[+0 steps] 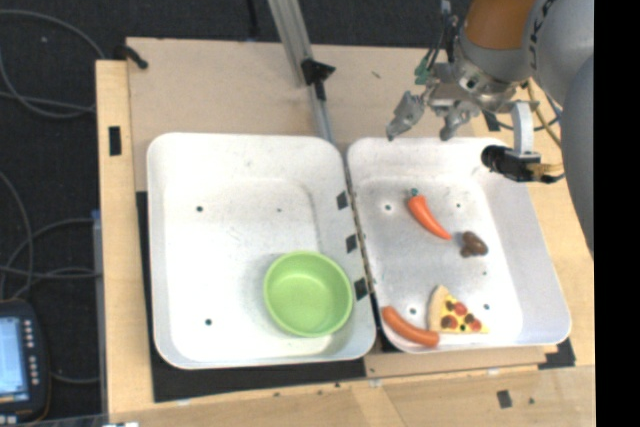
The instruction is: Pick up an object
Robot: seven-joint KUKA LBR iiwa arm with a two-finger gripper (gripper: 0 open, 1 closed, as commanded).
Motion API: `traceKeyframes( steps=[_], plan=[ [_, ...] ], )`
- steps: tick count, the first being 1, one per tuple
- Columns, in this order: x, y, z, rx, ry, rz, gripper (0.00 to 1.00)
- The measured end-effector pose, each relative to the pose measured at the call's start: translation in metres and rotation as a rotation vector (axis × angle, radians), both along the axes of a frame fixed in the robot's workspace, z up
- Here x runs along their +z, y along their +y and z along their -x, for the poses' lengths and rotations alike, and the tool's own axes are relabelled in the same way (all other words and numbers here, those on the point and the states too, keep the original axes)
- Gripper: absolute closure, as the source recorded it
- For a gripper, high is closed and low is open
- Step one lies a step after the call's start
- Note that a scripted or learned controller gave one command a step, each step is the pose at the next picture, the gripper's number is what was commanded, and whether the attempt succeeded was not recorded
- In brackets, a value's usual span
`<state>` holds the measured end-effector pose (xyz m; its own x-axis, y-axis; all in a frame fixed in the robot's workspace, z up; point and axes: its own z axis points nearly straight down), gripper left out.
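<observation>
the gripper [428, 119] hangs open and empty over the far rim of the right bin [530, 245]. the nearest thing to take — the carrot [428, 214] — lies below it toward the bin's middle, its long axis slanting from far-left to near-right.

glossy green plastic bowl [308, 292] in a smooth white plastic bin [200, 175] on a matt board bench [200, 75].

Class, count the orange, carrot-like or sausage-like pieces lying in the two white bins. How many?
2, both in the right bin: a carrot near its middle, a sausage at its front edge beside the pizza slice.
</observation>
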<state>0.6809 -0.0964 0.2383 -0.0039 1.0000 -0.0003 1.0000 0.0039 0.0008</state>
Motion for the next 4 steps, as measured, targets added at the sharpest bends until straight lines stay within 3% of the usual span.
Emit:
traceKeyframes(
  steps=[1,3,4],
  plan=[
    [0.000,0.000,0.000,0.000,0.000,0.001,0.00],
    [-0.107,-0.005,0.019,-0.005,0.005,0.003,0.00],
    [-0.139,-0.007,0.020,-0.006,0.004,0.003,0.00]
  ],
)
